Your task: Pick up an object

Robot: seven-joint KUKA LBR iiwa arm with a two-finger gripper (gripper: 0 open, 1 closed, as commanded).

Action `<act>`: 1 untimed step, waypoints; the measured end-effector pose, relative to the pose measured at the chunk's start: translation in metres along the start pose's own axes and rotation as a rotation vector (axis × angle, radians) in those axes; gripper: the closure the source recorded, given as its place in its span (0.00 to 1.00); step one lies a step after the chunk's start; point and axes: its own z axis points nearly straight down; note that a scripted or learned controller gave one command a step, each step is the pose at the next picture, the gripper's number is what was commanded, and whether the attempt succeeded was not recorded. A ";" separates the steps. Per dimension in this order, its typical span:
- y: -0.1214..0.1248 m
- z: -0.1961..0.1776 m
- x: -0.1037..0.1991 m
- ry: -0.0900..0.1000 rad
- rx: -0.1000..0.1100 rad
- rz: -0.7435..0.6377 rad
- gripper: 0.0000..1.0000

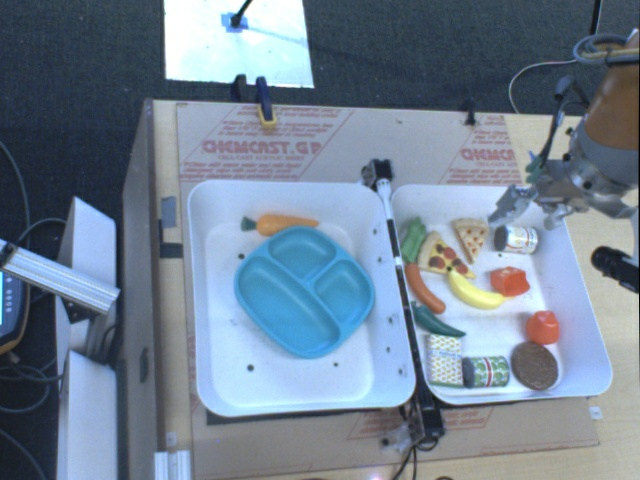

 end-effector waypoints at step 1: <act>-0.005 0.130 -0.049 0.000 0.003 0.002 0.00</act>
